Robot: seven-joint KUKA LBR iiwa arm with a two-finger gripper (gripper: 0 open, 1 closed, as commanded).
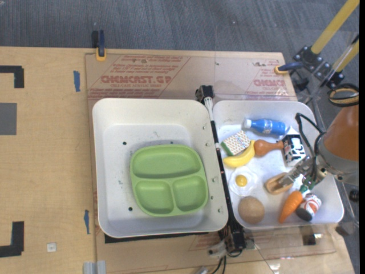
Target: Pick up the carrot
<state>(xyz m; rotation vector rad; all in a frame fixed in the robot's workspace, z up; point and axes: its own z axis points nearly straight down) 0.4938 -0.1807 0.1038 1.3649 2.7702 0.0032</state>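
Round brown potato (pixel 251 208) is lying at the near edge of the right bin (pixel 333 216), left of the gripper (pixel 304 176). Carrot (pixel 291 205) is lying just below the gripper, apart from it, its green top pointing toward the tool. Whether the gripper is wide or narrow cannot be told. Green divided plate (pixel 169 179) is sitting far left, in the left bin (pixel 108 153).

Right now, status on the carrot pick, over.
Gripper low in right bin, just above carrot's top. Carrot lying loose, not held. Red-white-black item touching its right side, brown ball to its left.
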